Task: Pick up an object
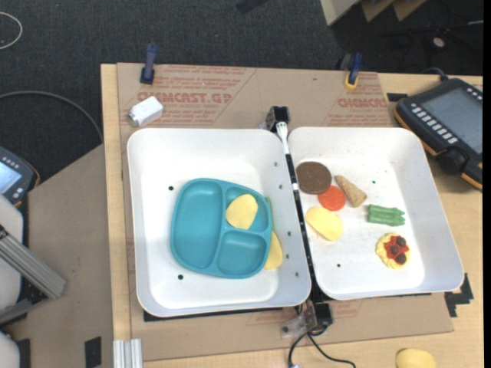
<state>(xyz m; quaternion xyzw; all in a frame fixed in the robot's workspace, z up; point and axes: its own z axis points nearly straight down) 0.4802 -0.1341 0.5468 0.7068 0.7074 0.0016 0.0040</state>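
The right bin (399, 278) holds several toy foods: a brown round cookie (314, 177), an orange-red slice (332, 199), a tan cone (351, 191), a yellow lemon-like piece (325, 224), a green bean bundle (385, 215) and a small yellow pizza with red dots (393, 251). In the left bin (149, 175) lies a teal divided plate (221, 228) with a yellow piece (242, 211) in its upper right compartment. Another yellow piece (274, 252) pokes out from under the plate's right edge.
A black teach pendant (445, 125) lies at the bench's right edge. A small white block (145, 112) sits on the cardboard behind the left bin. Blue and yellow clamps (148, 62) hold the cardboard's far edge. A yellow object (415, 358) rests at the bottom right.
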